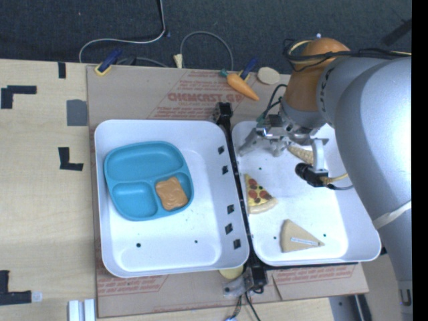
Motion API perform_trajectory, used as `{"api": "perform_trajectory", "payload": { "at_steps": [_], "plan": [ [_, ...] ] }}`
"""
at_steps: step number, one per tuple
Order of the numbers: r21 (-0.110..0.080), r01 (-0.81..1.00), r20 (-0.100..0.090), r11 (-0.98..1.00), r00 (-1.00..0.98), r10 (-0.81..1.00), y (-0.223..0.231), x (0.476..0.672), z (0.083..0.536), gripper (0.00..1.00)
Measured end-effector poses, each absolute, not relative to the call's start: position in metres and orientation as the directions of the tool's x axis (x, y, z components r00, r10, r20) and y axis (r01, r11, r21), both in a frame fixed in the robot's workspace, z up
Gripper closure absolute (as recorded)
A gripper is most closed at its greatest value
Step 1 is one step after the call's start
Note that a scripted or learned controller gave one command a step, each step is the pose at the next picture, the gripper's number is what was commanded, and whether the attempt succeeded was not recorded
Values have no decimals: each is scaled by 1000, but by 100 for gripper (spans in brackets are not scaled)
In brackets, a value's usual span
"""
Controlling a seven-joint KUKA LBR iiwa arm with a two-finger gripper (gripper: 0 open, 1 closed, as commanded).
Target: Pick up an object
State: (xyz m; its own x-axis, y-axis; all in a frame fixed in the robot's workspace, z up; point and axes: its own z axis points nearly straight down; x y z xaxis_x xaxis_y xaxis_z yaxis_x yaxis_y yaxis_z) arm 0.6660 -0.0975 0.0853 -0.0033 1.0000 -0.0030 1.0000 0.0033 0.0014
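At right bin (354,243): tool (284,139) sits low near the 12 o'clock corner
Tool state: cannot tell, wrist blocks it
Targets: pizza slice (258,194) at tool's 7 o'clock, near; wedge (299,236) at 6 o'clock, further off
Left bin (110,246): blue plate (137,179) holding brown cookie (172,193)
Off-bin: carrot (241,85) on surface, 12 o'clock
Tip: likely go for the pizza slice; centre over it, descend straight, stay off the divider wall
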Motion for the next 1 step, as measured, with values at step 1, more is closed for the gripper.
{"api": "perform_trajectory", "payload": {
  "at_steps": [1],
  "plan": [
    [3,1000,-2,-3,3,1000,-155,645,158,0]
  ]
}}
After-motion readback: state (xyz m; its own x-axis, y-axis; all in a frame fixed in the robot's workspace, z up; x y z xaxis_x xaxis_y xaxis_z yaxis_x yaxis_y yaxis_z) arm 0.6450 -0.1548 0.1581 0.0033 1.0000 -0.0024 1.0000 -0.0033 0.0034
